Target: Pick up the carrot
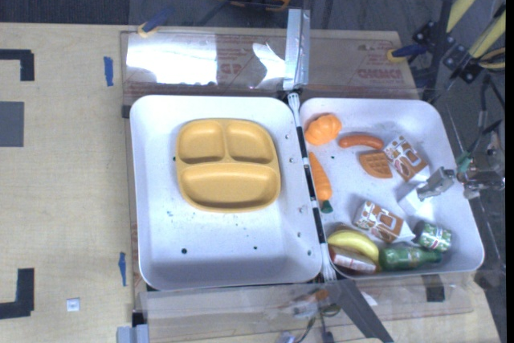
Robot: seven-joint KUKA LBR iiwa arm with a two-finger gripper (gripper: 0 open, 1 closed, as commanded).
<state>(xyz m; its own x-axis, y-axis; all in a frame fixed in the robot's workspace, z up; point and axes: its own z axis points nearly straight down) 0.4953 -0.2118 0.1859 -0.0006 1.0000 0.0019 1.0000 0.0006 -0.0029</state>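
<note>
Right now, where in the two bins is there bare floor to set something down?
Left bin: a wide bare strip below the yellow tray, plus its left margin. Right bin: a small patch between carrot and snack packet. Its lower edge is crowded by banana and green bottle.

Orange, yellow and green against white — the colours of two bins on a pale wood bench.

A mustard-yellow tray (229, 163) sits in the white left bin (152, 197); the white right bin (450, 165) shows an orange carrot (320, 177) tipped with green, a yellow banana (353, 243), a green bottle (408, 257) and brown-and-white patterned packets (379, 221) — blue tape marks (108, 70) dot the bench (56, 173).
</note>
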